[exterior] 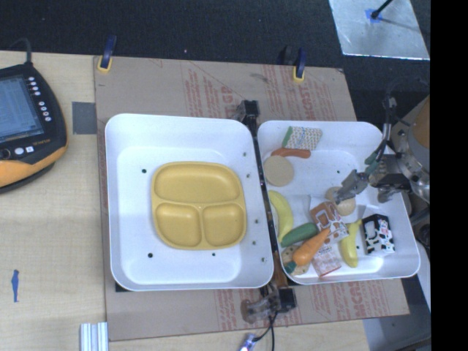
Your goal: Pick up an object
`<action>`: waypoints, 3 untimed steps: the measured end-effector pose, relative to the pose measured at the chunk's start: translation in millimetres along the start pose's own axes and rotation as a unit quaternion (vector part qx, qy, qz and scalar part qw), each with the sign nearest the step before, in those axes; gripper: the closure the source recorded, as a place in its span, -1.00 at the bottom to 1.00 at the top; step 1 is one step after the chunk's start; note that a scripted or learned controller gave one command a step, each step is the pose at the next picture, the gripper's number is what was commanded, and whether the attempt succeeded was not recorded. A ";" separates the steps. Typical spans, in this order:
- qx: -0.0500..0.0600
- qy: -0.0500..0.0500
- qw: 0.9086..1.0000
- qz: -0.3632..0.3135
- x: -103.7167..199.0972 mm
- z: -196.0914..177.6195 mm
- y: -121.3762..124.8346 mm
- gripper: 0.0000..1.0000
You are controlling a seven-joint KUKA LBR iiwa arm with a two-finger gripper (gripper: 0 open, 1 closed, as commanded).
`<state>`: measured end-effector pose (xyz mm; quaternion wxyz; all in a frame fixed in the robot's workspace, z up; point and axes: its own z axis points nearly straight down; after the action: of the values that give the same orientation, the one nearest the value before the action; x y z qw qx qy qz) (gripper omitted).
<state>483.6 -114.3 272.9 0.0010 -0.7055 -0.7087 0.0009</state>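
Hovering low in the right bin [398,268] near its right wall, the tool [352,187] has fingers spread, gripping nothing.

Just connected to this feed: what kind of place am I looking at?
Probably a robotics lab bench set up for grasping trials: two white bins on clamped cardboard, toy food such as a carrot, and a teach pendant on the bench. The claw hangs over the right bin.
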 end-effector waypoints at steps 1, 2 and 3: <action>0.001 0.000 1.000 -0.001 -11.2 104.2 17.8 -1.00; 0.000 0.000 1.000 0.000 3.3 179.8 23.6 -1.00; 0.000 -0.002 1.000 -0.002 1.2 168.3 24.7 1.00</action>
<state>507.8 -112.9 104.5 -0.0008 -0.7041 -0.7101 0.0023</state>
